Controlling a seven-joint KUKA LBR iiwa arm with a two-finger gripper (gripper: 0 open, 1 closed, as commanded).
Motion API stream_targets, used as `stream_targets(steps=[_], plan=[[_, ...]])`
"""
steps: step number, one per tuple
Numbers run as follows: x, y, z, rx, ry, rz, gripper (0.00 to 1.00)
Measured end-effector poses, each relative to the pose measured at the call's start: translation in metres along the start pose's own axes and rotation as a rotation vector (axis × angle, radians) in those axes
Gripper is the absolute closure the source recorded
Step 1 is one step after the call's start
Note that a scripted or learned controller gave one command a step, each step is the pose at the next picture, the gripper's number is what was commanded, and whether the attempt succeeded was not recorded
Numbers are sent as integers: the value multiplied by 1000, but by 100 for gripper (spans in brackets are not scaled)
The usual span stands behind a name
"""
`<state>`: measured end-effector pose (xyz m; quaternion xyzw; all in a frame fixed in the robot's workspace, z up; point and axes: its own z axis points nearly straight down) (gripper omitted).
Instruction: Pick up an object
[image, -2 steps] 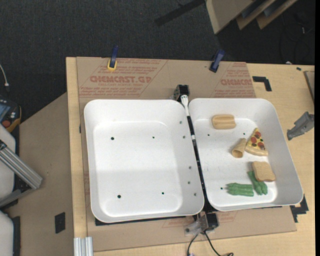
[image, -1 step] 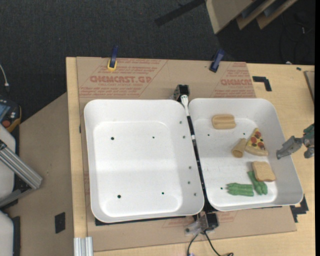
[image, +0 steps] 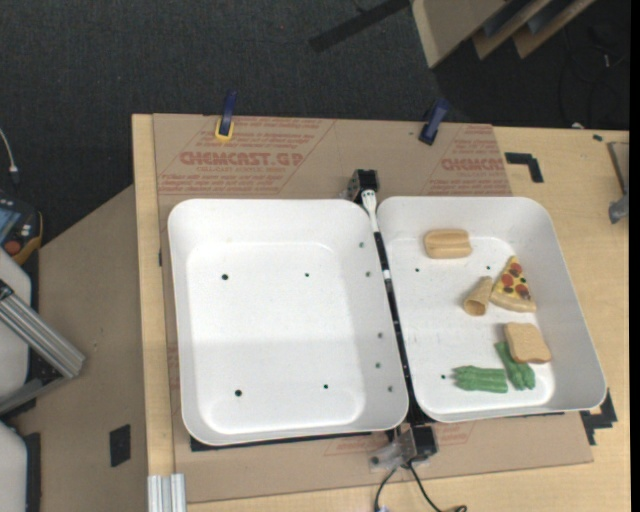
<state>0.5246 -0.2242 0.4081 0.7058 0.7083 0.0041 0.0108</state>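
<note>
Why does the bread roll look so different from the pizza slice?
The small tan oblong bread roll is one plain colour, while the triangular toy pizza slice has a yellow top with red spots. The roll is rounded; the slice tapers to a point. The roll lies nearer the bin's far edge, the slice nearer the middle. Both are toy food in the right white bin.

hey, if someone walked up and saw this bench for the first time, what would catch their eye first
Probably the two white bins side by side, and the toy food gathered in the right bin: a pizza slice mid-right, green pea pods near the front, and a tan bun toward the back. The left bin is a bright white expanse.
</note>
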Motion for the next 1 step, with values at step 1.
stream_targets(steps=[1], plan=[[14,-44,-122,3,2,3,0]])
